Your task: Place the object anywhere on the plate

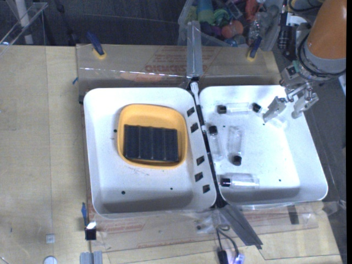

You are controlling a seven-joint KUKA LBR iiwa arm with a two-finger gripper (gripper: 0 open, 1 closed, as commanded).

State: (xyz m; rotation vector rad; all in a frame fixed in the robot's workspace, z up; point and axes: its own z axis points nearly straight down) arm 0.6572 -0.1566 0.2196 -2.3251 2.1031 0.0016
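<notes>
I see two white bins [140,202], the left holding a yellow-orange plate [126,117] with a black ribbed block [152,143] on it. In the right bin lie clear tubes with black caps [237,108]. The bench [33,147] is pale tan wood. The arm [330,26] is orange above a silver-grey claw [287,109].

The arm [330,26] is cut off by the right and top edges — its base cannot be seen. The clear tubes [234,139] in the right bin [297,169] are too faint for their outlines to be traced.
</notes>
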